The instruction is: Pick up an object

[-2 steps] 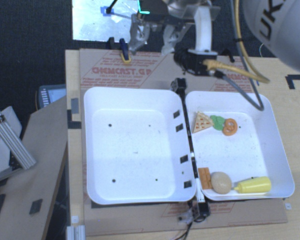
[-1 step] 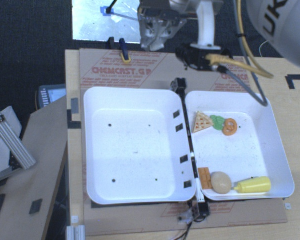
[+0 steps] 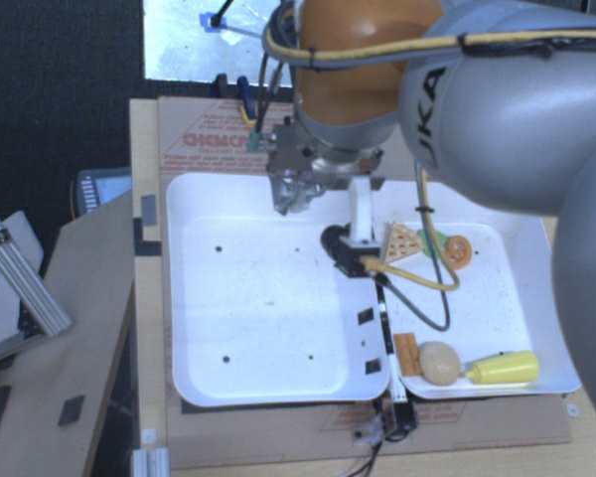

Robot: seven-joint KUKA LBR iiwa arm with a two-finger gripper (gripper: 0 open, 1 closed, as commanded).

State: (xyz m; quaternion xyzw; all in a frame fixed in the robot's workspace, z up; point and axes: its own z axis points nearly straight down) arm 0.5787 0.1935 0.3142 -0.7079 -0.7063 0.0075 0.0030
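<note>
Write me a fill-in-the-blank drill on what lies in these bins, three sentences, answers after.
1. The yellow bottle lies in the ____ bin as the camera sees it.
2. Just left of the yellow bottle lies a beige ____-shaped object.
3. The hand hangs over the far edge of the ____ bin.

Missing words: right; egg; left

Two bins [image 3: 228,366] looked like smooth, glossy white plastic. The arm [image 3: 497,107] had a satin grey shell. Cardboard [image 3: 204,132] beneath appeared matt brown.
</note>
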